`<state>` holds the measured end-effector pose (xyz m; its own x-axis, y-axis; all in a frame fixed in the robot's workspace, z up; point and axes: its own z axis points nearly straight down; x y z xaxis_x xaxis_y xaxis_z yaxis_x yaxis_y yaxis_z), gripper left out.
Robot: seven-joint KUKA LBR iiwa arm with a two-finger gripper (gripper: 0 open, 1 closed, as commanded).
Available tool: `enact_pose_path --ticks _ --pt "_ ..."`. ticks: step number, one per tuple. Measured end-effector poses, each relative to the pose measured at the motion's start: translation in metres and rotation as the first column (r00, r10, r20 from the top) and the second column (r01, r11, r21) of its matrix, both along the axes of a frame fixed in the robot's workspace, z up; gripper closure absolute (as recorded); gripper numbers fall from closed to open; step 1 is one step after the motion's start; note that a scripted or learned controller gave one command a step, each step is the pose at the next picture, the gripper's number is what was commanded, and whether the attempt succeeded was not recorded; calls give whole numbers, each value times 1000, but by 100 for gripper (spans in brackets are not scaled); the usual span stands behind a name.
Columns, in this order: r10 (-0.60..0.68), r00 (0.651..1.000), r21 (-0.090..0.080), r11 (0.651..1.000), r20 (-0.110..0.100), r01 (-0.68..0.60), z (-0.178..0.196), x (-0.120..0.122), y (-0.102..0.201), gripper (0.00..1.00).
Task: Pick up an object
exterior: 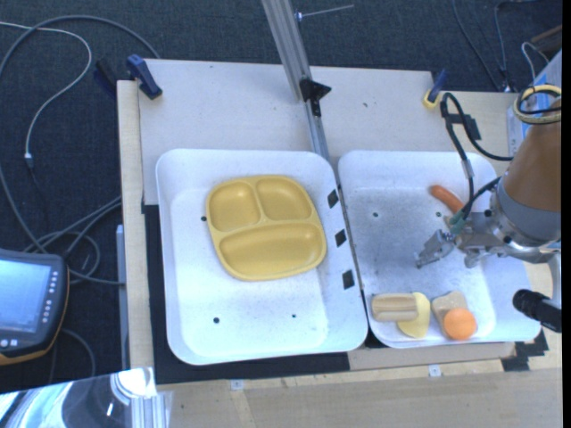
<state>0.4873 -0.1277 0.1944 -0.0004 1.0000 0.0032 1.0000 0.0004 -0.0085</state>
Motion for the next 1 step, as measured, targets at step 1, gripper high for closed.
enact_pose_path --ticks 1 --pt "-1 1000 0 1000 0 1 -61 -3 -6 0"
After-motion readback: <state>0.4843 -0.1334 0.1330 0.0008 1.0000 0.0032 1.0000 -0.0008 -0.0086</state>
